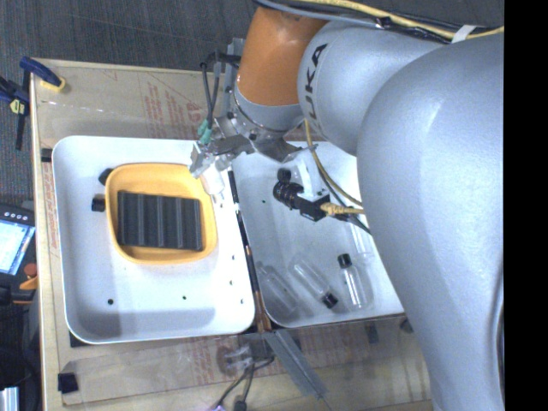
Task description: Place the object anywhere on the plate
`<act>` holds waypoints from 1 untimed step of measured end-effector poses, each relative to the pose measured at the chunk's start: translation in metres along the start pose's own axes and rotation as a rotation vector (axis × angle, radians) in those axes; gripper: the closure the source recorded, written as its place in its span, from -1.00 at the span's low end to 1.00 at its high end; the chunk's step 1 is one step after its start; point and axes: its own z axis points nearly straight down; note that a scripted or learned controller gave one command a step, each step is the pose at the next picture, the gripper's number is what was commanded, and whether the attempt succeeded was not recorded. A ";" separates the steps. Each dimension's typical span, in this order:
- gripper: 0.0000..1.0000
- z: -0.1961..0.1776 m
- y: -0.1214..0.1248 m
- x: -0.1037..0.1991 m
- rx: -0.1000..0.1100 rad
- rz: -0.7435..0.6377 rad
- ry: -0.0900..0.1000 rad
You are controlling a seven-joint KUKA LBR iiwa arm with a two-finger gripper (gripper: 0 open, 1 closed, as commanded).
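Inside the left bin sits a yellow plate bearing a dark ribbed object.

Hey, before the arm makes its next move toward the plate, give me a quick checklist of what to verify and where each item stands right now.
1. Plate in place: the yellow plate lies flat in the left bin. Ok.
2. Landing area open: a dark ribbed insert covers the plate's middle, nothing else on it. Ok.
3. Pincer position: the pincer is over the plate's upper right rim, not its centre. Not ok.
4. Object held: too small and blurred to see anything between the tips. Cannot tell.
5. Other items: clear vials lie in the right bin, away from the plate. Ok.
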 end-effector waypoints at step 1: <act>-1.00 0.000 0.000 0.000 0.000 0.000 0.000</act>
